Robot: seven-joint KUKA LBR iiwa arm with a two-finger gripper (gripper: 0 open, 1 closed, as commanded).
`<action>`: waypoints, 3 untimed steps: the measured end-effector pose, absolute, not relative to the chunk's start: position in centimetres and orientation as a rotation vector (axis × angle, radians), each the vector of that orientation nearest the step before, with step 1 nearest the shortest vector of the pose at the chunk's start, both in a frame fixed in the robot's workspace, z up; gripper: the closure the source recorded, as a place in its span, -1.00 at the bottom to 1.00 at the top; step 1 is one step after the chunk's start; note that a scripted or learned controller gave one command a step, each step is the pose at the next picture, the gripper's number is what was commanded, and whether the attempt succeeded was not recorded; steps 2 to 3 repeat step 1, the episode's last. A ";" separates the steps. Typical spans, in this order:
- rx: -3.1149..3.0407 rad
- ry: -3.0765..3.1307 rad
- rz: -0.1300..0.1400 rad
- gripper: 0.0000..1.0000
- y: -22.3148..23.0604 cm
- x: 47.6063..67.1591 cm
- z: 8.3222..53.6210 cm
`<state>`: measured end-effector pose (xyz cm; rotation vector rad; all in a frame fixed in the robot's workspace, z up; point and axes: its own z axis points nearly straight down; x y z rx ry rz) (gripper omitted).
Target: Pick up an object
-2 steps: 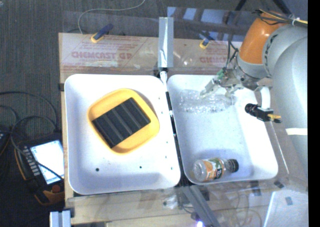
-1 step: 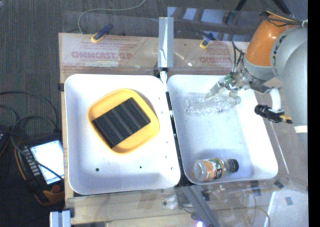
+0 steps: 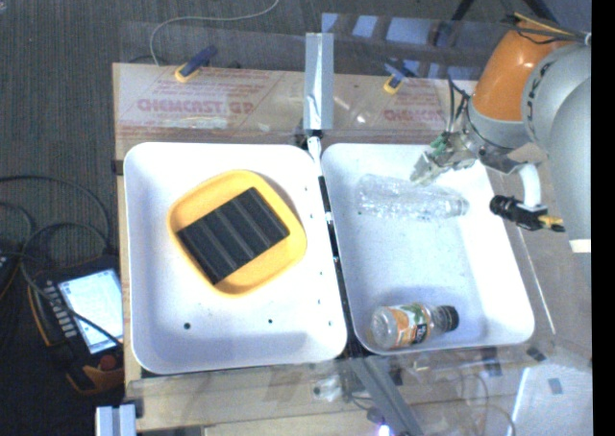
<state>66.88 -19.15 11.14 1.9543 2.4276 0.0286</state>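
Two white bins side by side. Left bin (image 3: 154, 328) holds a yellow dish (image 3: 197, 208) with a black ribbed slab (image 3: 233, 231) lying on it, tilted. Right bin (image 3: 500, 280) holds a clear crumpled plastic bottle (image 3: 408, 199) lying flat near the bin's 12 o'clock, and a labelled bottle (image 3: 411, 322) lying on its side at 6 o'clock against the near wall. Arm comes in from 3 o'clock; gripper (image 3: 434, 161) sits at about 1 o'clock of the right bin, just above the clear bottle's right part. Nothing visibly between the tips. Claw opening: too small and blurred, cannot tell. Clear bottle and labelled bottle well apart.
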 end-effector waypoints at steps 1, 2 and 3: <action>2.242 2.183 0.011 1.00 -13.3 63.8 9.3; 2.242 2.183 0.011 1.00 -13.3 63.8 9.3; 2.242 2.183 0.011 1.00 -13.3 63.8 9.3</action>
